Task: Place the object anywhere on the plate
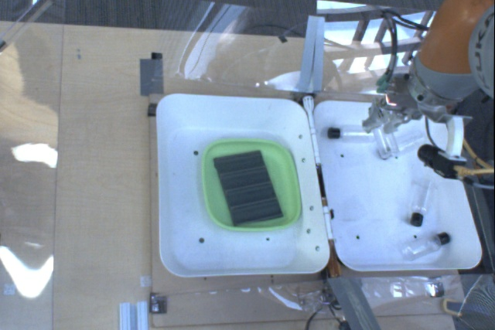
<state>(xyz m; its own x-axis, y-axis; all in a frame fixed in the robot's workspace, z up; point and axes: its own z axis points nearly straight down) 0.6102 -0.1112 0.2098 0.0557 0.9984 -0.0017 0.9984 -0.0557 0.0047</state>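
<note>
The camera looks down on a light wooden bench (93, 166) with two shallow white bins side by side.

The left bin (174, 243) sits in the middle of the frame. In it lies a green plate (213, 166) with round corners. A dark grey ridged block (247, 188) lies flat on the plate, a little tilted, and it covers most of the plate's middle.

The right bin (356, 243) sits at the right of the frame, touching the left bin along one side. Small clear tubes with black caps lie in it. One tube (344, 134) lies near the bin's upper left corner, with its cap pointing left. One tube (419, 206) lies lower at the right, with its cap at the bottom end. Another tube (425, 243) lies near the lower right corner, with its cap at the right end.

The arm (456, 42) comes in from the upper right of the frame, grey with a big orange part. Its gripper (384, 137) hangs over the upper part of the right bin. Something clear and shiny sits at its tip, but it is too blurry to know what it is. How the jaws stand, wide or closed, is too hard to tell from here.
</note>
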